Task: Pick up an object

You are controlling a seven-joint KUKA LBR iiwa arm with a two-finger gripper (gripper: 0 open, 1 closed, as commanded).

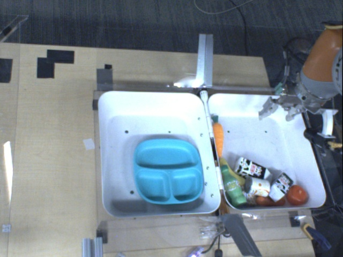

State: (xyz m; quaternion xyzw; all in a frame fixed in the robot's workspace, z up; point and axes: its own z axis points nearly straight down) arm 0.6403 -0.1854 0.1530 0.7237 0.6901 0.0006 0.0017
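My gripper (279,111) hangs open over the far right corner of the right bin (268,138), fingers spread and nothing between them. Well below it, along the bin's near edge, lie a green bottle (232,184), a black-and-white carton (251,168), a small white can (259,187), a second black-and-white carton (281,185) and a red tomato (296,195). An orange carrot (217,137) lies against the bin's left wall. The gripper is apart from all of them.
The left bin (123,122) holds a blue divided tray (168,170). A metal post (205,60) stands behind the seam between the bins. A black cable (236,7) loops on the dark floor at the back.
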